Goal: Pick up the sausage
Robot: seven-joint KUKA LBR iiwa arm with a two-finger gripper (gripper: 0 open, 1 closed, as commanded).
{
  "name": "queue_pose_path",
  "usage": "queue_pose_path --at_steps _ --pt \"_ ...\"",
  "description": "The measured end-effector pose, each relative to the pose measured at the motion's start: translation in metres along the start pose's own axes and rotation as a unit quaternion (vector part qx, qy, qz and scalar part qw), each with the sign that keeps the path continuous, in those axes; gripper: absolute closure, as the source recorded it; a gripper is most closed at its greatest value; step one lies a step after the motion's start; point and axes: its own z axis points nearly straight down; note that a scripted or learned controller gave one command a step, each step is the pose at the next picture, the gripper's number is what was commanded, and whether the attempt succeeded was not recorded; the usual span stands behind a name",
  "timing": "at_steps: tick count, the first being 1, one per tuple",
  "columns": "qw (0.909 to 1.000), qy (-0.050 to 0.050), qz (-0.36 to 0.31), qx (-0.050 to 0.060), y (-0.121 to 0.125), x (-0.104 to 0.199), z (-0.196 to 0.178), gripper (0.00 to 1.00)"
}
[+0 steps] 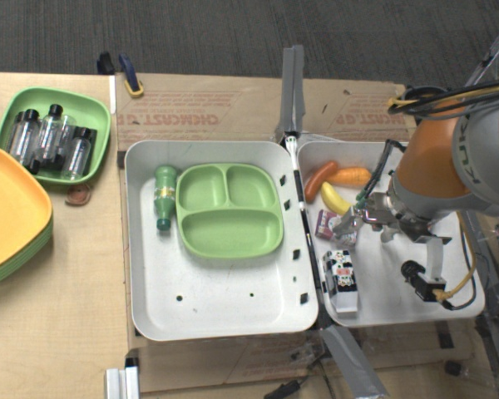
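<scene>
A cardboard-covered bench [233, 110] carries two white bins side by side, the left bin [150, 289] and the right bin [382, 306]. To their left, on the bare wood, rest a green tray [96, 119] of small bottles [50, 140] and stacked yellow plates [12, 214].

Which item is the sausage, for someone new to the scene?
Look in the right bin, at its far left corner. The sausage lies there slanted, touching the carrot and just above the banana. It is reddish-brown, darker than the orange carrot.
</scene>
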Motion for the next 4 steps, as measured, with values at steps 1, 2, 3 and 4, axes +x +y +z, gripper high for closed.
queue_pose_path --at_steps 1,2,3,4 --pt "1.0000 0.000 0.000 0.000 0.0000 0.0000 0.0000 0.00" --pt "1.0000 0.000 0.000 0.000 0.0000 0.0000 0.0000 0.00" --pt "1.0000 0.000 0.000 0.000 0.0000 0.0000 0.0001 0.00" --pt "1.0000 0.000 0.000 0.000 0.0000 0.0000 0.0001 0.00"
